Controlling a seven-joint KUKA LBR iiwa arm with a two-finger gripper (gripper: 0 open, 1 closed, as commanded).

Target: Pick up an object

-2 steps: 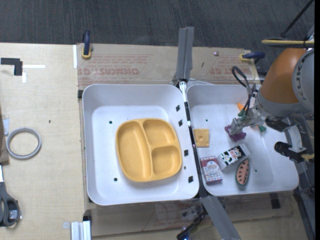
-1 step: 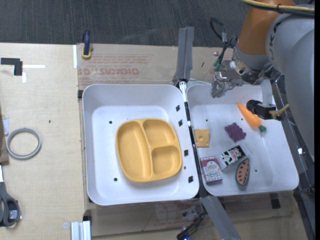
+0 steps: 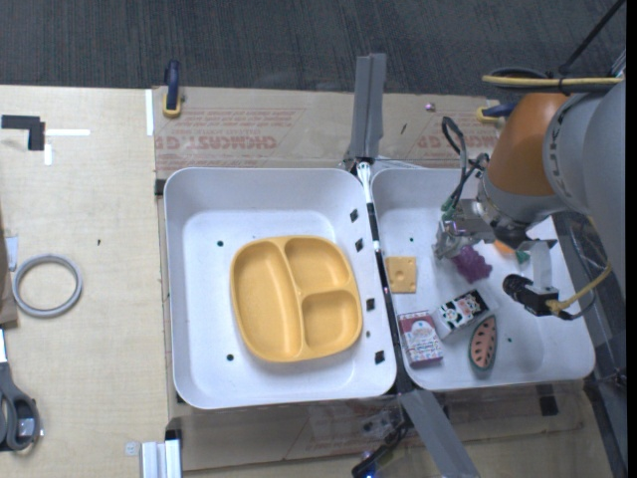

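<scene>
Grey arm, orange band above the wrist, sits highest and closest to the lens and reaches in from the right. Bench is pale wood and carries two white bins. Left bin holds only a yellow divided plate, three compartments, lying flat. Right bin has all the small stuff.

Gripper is low over the back-middle of the right bin. Jaws: cannot tell whether open or closed, too cluttered and small.

Small items, bigger to smaller:
- red-and-white box at the near left of the right bin
- cow-print milk carton just right of the box, tilted
- watermelon slice beside the carton, long axis near-to-far
- tan cheese slice close to the bin's left wall
- purple toy, lumpy, maybe grapes

Likely target is the purple toy, since it is the closest thing to the gripper. It lies just beside the jaws, on their near side and a little right in view. Cannot tell whether they are touching or merely adjacent, and nothing shows it gripped. The toy is a compact lump with a weak long axis, roughly left-right in view, and it points nowhere clear. The carton is next nearest, further toward the near edge. The coming move looks like a short shift toward the near edge, then closing on the toy.
</scene>
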